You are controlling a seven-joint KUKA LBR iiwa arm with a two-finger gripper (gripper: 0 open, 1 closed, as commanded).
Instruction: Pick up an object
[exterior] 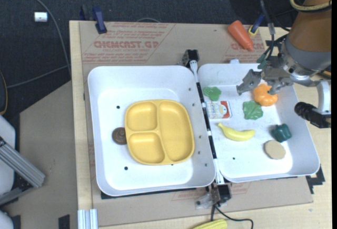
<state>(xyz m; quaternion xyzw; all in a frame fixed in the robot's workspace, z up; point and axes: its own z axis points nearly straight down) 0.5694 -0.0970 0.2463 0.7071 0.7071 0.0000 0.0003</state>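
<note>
Your tool (pixel 259 83) hangs low in the right bin (pixel 305 157), fingers spread apart and clamping nothing, its tips just beside the orange toy (pixel 265 95), with the banana (pixel 236 133) nearer you and the yellow tray (pixel 158 131) leftward.

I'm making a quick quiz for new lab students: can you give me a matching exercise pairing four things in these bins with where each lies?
Things:
1. yellow divided plate
2. banana
3. tan round piece
4. brown disc

Places:
A. right bin, near its front right corner
B. middle of the left bin
C. left bin, against the plate's left edge
D. right bin, below the small red-and-white packet

Pairs: 1-B, 2-D, 3-A, 4-C
</note>
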